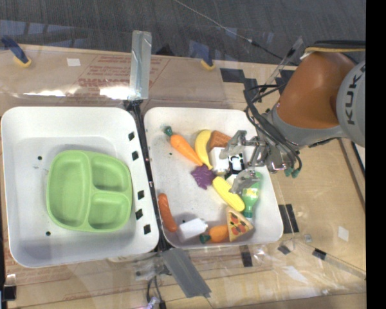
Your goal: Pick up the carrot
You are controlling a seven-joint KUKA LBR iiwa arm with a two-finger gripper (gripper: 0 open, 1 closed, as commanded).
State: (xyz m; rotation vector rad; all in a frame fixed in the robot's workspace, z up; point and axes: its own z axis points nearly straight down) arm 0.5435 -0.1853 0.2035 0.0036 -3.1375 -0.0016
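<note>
Lying in right white bin (156, 172): long orange toy carrot (182, 147), far-left of metal two-finger gripper (239, 163), finger state indiscernible.

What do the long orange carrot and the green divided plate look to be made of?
Long orange carrot: likely moulded toy plastic, with an even, smooth orange body. Green divided plate: probably matte plastic, in uniform lime colour with soft rounded compartment ridges.
</note>
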